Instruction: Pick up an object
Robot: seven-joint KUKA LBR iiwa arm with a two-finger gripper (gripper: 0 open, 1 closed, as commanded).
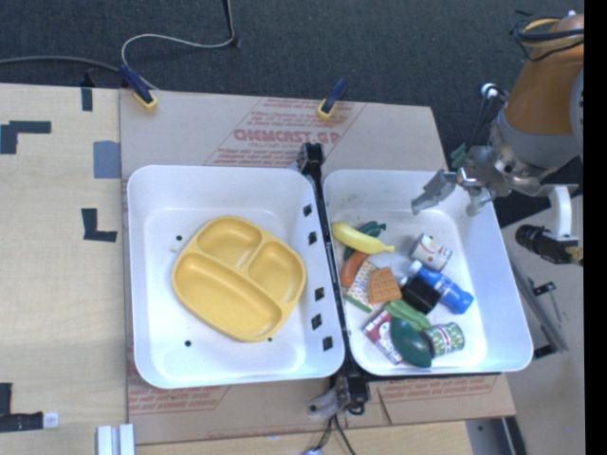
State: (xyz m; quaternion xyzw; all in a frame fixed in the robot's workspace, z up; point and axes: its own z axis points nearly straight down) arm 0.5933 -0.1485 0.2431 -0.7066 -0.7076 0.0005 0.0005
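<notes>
Gripper (453, 193) hangs over the right bin (507, 282) at its 1 o'clock corner, above bare white floor. Two fingers splayed apart, nothing between them: released.

Candidate objects all sit in the right bin, heaped from centre toward 6 o'clock, well apart from the gripper, off at its 7 o'clock.
- Banana (361, 239): yellow, curved, smooth plastic look; top of the heap at 11 o'clock. Likely light and stiff; best pinched across its middle, narrow way.
- Small white can (430, 250): at 1 o'clock of the pile, lying apart from the rest. Rigid cylinder; may roll if nudged. Easiest to reach, in my judgement.
- Blue bottle (447, 292) with black cap end: glossy, probably slippery; grip across the body.
- Green can (444, 338) and dark green rounded piece (412, 344): at 5 o'clock, packed close together.
- Tan cracker-like piece (383, 285): flat, textured, hard to get under.

Left bin (152, 282): yellow divided tray (239, 277), three compartments, matte moulded plastic.
</notes>
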